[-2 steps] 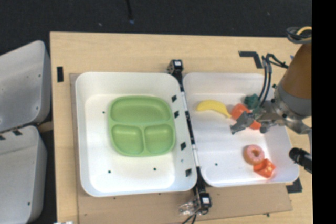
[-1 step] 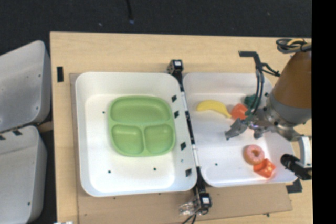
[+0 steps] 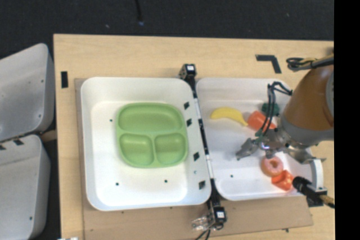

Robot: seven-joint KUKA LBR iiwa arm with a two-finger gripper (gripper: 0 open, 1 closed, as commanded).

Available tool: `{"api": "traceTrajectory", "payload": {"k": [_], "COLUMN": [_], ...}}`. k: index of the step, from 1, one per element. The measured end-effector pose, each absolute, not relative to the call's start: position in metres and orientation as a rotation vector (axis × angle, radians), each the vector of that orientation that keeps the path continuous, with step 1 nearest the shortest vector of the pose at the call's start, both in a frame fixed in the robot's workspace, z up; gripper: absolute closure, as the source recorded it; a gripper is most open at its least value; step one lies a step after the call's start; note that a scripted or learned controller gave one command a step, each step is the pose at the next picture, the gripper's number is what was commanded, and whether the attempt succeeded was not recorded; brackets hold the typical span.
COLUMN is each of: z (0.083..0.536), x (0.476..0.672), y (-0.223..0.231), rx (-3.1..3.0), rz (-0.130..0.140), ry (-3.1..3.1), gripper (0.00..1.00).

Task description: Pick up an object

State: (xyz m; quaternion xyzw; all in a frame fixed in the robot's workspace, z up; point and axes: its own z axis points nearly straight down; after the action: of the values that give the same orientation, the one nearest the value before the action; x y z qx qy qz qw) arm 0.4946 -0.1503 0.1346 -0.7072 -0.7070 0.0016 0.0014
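Down in the right-hand bin [image 3: 225, 188], the gripper [image 3: 245, 150] hangs low over the white floor, its grey fingers [image 3: 243, 152] pointing toward the divider between the two bins; nothing shows between them, though how far apart they stand cannot be told from this angle. The arm [image 3: 308, 107], with its broad orange band, comes in over the bin's right side and covers part of it. A yellow banana [image 3: 228, 115] lies near the bin's upper middle, apart from the fingers. An orange piece [image 3: 257, 120] sits just beside the banana's right end, partly under the wrist cables. A pink ring-shaped object [image 3: 273, 165] rests near the lower right, touching an orange-red object [image 3: 283, 180] below it. The left bin [image 3: 101, 188] holds a green divided plate [image 3: 152, 134], lying flat at its centre
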Motion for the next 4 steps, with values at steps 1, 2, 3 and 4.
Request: {"api": "traceTrajectory", "payload": {"k": [1,2,3,4], "z": [0.148,0.206,0.235,0.231], "x": [0.497,0.491,0.492,0.499], "y": [-0.151,-0.158,-0.159,-0.115], "rx": [-2.228,-2.232,-2.222,-2.214], "rz": [-0.002,-0.005,-0.004,-0.003], "ry": [-2.217,-2.220,-2.229,-2.229], "gripper": [1.00,1.00,1.00,1.00]}}
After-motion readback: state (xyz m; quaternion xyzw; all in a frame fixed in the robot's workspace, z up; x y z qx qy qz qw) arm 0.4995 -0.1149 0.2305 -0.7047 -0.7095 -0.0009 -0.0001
